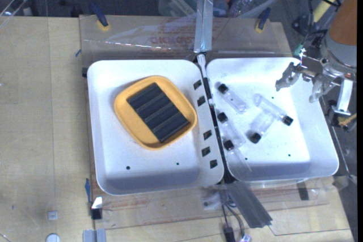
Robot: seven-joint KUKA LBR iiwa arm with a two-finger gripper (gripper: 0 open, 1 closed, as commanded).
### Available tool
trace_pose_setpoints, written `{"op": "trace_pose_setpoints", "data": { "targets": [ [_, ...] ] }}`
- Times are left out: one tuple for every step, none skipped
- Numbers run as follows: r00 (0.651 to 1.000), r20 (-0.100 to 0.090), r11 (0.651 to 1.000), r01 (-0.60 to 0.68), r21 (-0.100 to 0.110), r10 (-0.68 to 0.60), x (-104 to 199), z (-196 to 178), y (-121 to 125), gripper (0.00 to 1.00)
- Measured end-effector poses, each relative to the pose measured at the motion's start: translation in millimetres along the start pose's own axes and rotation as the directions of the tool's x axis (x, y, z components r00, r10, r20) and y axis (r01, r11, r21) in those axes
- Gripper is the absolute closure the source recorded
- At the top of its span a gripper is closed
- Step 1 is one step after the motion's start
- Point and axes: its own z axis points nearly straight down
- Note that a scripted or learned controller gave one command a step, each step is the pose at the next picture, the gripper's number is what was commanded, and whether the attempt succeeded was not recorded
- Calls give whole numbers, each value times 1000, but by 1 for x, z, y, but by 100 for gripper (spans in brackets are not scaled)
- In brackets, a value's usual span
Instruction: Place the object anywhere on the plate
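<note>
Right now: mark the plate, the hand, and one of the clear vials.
plate (126,100), camera view, bare yellow rim at its left side.
hand (302,80), camera view, midway between its fingertips, above the right bin.
vial (272,109), camera view, middle of its clear body, black cap at lower right.

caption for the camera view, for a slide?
KUKA arm's tool hovers over the right bin of clear vials; yellow plate with a dark ridged block sits in the left bin.
</note>
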Motion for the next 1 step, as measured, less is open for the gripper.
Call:
{"op": "trace_pose_setpoints", "data": {
  "targets": [
    [1000, -1, 1000, 15, 1, -15, 14, -11, -12, 0]
  ]
}}
